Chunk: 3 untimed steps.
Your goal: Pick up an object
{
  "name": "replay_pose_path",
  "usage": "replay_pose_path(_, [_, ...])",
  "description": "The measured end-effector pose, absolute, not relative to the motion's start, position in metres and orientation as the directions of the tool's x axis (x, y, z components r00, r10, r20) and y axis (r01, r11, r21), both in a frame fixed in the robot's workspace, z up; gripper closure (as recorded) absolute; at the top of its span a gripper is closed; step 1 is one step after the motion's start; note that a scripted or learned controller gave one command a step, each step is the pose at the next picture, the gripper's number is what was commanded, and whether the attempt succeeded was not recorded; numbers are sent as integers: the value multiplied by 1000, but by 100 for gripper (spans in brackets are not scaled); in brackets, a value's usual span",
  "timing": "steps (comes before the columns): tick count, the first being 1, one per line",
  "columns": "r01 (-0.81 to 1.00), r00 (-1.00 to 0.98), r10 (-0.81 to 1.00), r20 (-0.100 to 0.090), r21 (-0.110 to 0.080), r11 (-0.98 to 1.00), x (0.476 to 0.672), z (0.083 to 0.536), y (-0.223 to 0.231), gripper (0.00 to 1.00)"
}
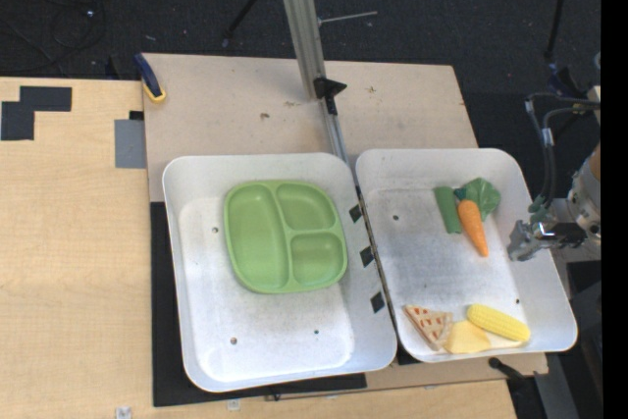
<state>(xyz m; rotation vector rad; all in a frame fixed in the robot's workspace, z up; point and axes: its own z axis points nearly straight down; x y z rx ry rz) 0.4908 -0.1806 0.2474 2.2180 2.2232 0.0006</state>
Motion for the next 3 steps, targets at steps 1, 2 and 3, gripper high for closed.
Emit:
replay_pose_path(1, [1000, -6, 1000, 2, -1, 6, 507, 254, -128, 100])
replay_pose_path(2, [1000, -5, 1000, 1, -2, 5, 535, 244, -80, 100])
replay_pose_path(3, [1000, -4, 1000, 1, -1, 4, 552, 248, -37, 100])
